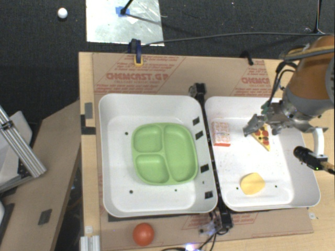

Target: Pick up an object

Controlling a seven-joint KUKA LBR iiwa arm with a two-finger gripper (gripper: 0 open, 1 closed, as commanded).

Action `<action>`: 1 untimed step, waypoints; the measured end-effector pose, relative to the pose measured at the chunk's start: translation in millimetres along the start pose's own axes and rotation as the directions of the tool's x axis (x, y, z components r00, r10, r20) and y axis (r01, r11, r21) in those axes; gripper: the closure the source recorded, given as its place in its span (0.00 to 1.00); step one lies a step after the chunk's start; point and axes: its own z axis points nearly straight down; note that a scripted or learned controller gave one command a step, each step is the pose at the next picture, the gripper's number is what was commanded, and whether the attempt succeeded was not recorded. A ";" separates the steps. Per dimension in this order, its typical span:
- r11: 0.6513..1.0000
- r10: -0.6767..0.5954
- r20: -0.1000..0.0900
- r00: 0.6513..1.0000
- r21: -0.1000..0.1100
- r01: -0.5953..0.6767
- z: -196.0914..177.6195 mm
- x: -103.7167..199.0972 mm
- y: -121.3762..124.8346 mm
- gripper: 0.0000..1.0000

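Camera view: gripper [260,127] over the right bin [298,192], by a pizza slice [262,137] (finger spread impossible to tell).

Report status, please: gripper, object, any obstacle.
Gripper low in right bin, at pizza slice. Slice on bin floor, not lifted. Yellow piece and card apart, not in way.

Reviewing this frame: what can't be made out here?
- Grey tool: whether it grips anything; its own body covers the tips.
- Yellow-and-red pizza-slice toy: upper end hidden under the tool.
- Red-and-white printed packet: print too small to read.
- Grey arm with orange band: cut off by the right edge.
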 end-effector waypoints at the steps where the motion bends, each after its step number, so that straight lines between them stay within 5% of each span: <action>1: 1.000 -0.002 0.002 1.000 -0.012 0.002 -6.4 0.2 2.9 0.00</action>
